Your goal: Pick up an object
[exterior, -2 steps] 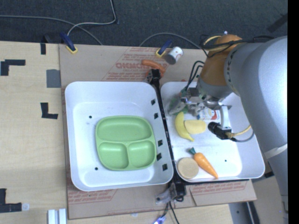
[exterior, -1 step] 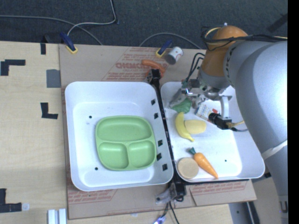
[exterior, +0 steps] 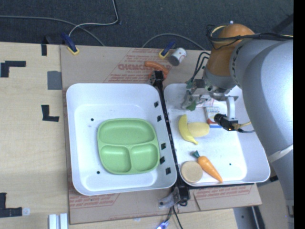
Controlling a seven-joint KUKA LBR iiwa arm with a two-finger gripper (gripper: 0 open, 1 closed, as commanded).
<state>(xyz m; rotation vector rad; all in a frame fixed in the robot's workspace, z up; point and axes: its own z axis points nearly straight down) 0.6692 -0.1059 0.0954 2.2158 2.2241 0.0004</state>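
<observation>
The grey arm (exterior: 267,80) fills the right of the camera view, its orange band (exterior: 228,49) sitting above the wrist, which hangs over the far end of the right bin. Two shallow white bins rest side by side on a sheet of brown cardboard (exterior: 124,68) laid on the bench: the left bin (exterior: 78,104) carries a green divided plate (exterior: 127,145) (three compartments, one long and two small) set near its middle, and the right bin (exterior: 248,161) carries the small items. The gripper (exterior: 191,101) points down at the far left part of the right bin, just above the bin floor; whether it is spread or closed cannot be told from this angle, and nothing is visibly caught in it. Near it, toward the middle of that bin, a yellow banana (exterior: 186,129) lies touching a pale yellow piece (exterior: 199,129). Closer to the near edge lie an orange carrot (exterior: 208,168) with a green top and, just beside it, a round tan disc (exterior: 192,171).
</observation>
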